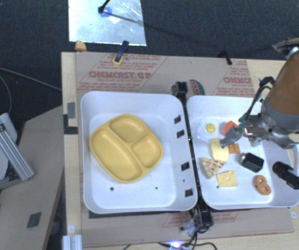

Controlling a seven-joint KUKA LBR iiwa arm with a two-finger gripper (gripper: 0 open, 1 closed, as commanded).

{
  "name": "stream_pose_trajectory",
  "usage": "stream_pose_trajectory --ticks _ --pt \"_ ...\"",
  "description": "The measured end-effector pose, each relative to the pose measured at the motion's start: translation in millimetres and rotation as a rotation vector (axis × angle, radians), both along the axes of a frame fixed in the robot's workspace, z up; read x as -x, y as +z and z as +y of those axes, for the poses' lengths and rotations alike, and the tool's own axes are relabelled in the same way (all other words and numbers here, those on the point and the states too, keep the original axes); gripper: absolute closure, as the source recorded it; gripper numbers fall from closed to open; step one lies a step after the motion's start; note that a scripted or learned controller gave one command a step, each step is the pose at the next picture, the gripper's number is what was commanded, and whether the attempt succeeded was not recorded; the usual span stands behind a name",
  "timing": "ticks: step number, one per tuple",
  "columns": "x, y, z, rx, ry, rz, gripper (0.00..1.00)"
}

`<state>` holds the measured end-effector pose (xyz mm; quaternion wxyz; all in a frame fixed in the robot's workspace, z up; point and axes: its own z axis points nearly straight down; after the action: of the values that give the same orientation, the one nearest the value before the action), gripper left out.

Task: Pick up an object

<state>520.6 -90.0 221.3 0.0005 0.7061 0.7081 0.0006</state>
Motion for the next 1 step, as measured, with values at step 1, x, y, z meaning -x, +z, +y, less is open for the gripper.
stream_pose_trajectory --ticks 1 --pt "34.6 -140.2 -31.1 0.0 -0.01 0.0 0.0"
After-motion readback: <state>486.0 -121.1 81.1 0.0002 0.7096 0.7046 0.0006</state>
